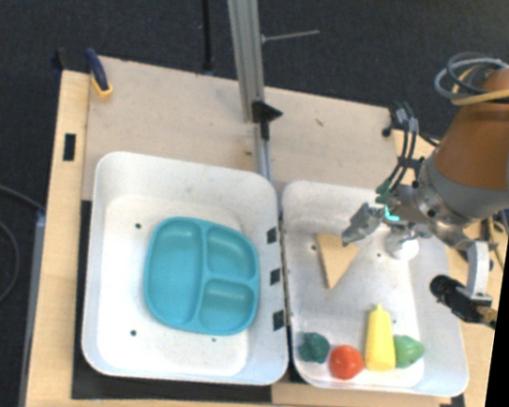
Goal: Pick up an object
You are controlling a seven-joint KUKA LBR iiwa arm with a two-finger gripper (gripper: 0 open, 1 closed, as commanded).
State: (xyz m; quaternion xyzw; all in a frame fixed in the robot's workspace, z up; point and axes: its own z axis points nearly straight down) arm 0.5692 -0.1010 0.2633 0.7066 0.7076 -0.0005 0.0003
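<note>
Red tomato (346, 360) at right bin's (444, 364) near rim, well apart from open, empty gripper (382, 233).

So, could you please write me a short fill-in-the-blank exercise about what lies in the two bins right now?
1. The divided tray in the left bin is coloured ____.
2. The yellow bottle lies in the ____ bin.
3. Beside the dark green item lies a round ____ item.
4. The gripper hovers over the ____ bin.

Missing words: blue; right; red; right
</note>
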